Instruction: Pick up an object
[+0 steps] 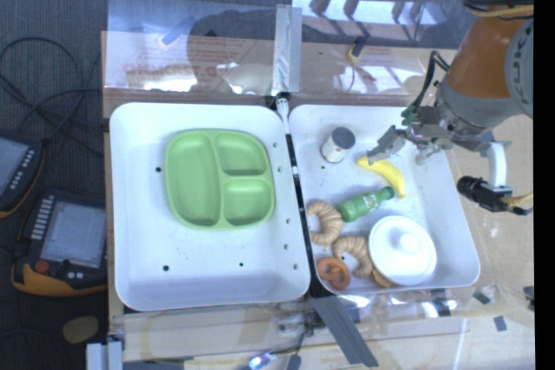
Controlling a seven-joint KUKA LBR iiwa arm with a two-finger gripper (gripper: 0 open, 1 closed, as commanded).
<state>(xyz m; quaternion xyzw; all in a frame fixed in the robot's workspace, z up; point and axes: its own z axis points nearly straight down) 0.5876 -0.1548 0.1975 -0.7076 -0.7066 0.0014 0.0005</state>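
Observation:
The right bin (451, 186) holds several objects. A yellow banana (387, 174) lies near its middle, with a green bottle (364, 204) lying just below it. A small cream jar with a grey lid (336, 143) stands at the upper left. Two tan pretzel rings (327, 222) (353, 249), a brown donut (334, 273) and a white lidded bowl (401, 249) fill the front. My gripper (401, 153) hangs over the bin's upper right part, open, with nothing between its fingers. Its left fingertip (375, 156) is right above the banana's upper end.
In the left bin (139, 256) lies a green divided plate (219, 178). A clear wall rises behind both bins (286, 48). The ridge between the bins (295, 186) runs close to the pretzels. A black fitting (481, 191) sticks out off the right bin's edge.

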